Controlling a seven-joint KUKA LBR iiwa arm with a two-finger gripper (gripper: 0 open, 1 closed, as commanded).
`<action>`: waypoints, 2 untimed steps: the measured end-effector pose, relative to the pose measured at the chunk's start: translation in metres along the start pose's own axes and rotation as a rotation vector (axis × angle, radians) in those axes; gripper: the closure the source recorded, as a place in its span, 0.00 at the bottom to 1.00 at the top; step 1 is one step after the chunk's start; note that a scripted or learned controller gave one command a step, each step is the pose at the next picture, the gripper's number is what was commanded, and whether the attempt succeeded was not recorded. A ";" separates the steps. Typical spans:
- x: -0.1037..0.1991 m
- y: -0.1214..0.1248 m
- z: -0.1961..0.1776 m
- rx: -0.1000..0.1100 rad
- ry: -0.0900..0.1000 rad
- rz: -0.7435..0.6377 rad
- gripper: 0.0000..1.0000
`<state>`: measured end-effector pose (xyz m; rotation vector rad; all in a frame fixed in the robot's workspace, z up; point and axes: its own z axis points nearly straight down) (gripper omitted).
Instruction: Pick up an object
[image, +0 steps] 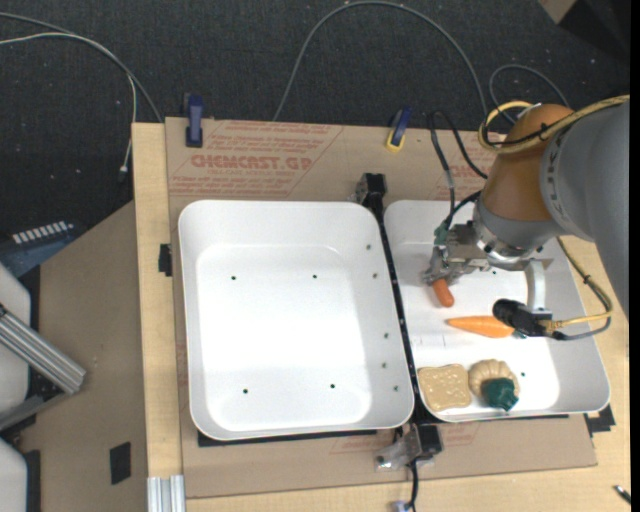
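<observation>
My tool (440, 272) hangs just above the small orange sausage-shaped piece (442, 293) in the right white bin (590, 385); its grip I cannot tell, so I'd centre over it before closing

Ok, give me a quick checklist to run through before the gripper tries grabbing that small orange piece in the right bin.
1. Gripper above the small orange piece: ok.
2. Piece between the fingers: not ok, it lies just below them.
3. Carrot apart from the piece: ok.
4. Cracker and green-tipped toy well away, at the right bin's near edge: ok.
5. Finger opening: cannot tell.
</observation>
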<state>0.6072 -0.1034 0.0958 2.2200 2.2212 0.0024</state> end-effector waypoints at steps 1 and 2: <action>0.058 0.004 -0.094 -0.007 0.001 -0.005 1.00; 0.151 -0.007 -0.102 0.001 0.003 -0.007 1.00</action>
